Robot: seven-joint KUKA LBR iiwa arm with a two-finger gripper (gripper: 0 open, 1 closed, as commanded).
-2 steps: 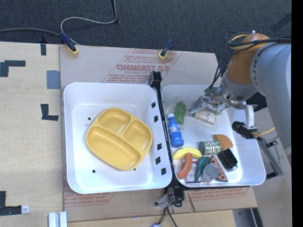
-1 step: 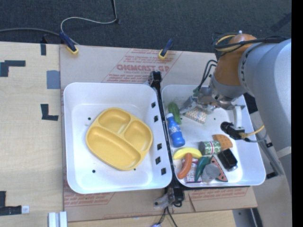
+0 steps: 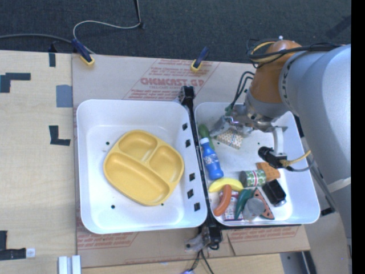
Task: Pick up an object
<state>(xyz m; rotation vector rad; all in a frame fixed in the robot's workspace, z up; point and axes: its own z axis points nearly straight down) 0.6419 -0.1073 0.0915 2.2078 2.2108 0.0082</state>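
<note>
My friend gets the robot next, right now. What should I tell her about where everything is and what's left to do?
Gripper: down in the right bin, at its far end, right over a small speckled packet. Whether it grips anything cannot be told.
Right bin things: blue bottle along the left wall, banana, small can, black block, and a heap of toys near the front.
Left bin: a yellow divided plate.
Done: the arm has reached into the right bin.
Left: nothing is seen lifted yet, so the pick still needs doing.
</note>
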